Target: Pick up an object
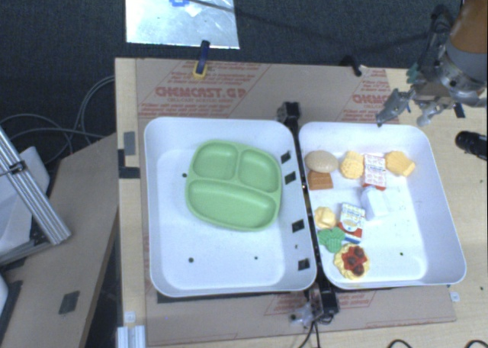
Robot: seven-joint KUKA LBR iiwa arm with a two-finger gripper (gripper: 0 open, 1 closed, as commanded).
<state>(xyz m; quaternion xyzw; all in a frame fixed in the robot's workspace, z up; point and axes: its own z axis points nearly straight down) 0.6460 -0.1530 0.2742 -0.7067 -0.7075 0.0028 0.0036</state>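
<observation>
Camera view shows the hand [406, 107] hanging with fingers spread wide at the right bin's [438, 209] one o'clock rim, holding nothing; the toy foods [352, 209] lie clustered along its left side, apparently awaiting a grasp

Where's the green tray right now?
The green tray lies in the left bin, near its middle, apart from the toy food in the right bin.
</observation>
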